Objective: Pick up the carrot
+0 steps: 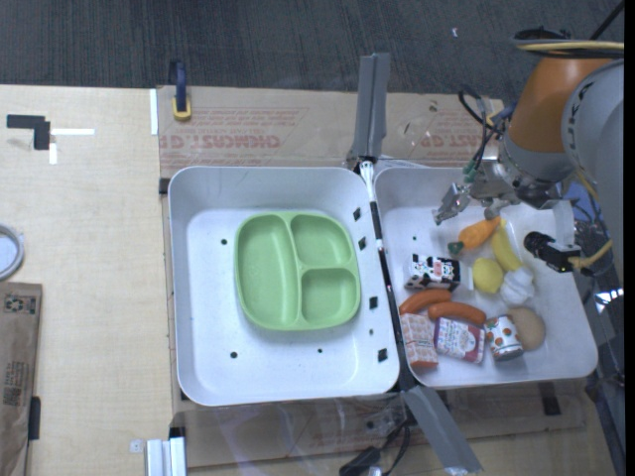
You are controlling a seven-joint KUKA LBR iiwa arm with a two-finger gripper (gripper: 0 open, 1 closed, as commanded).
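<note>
A light wooden bench [79, 216] fills the frame's lower part. Two white bins sit side by side on it: the left bin [193, 296] at centre, the right bin [566, 350] at right. A brown cardboard sheet [258, 127] lies under their upper edges.

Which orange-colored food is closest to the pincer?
The carrot, at the far end of the right bin, just below the pincer. The two sausages lie farther down.

There were two shallow white plastic bins [189, 296], one green three-part plate [297, 270], one orange carrot [480, 232] and two red sausages [456, 311].
</note>
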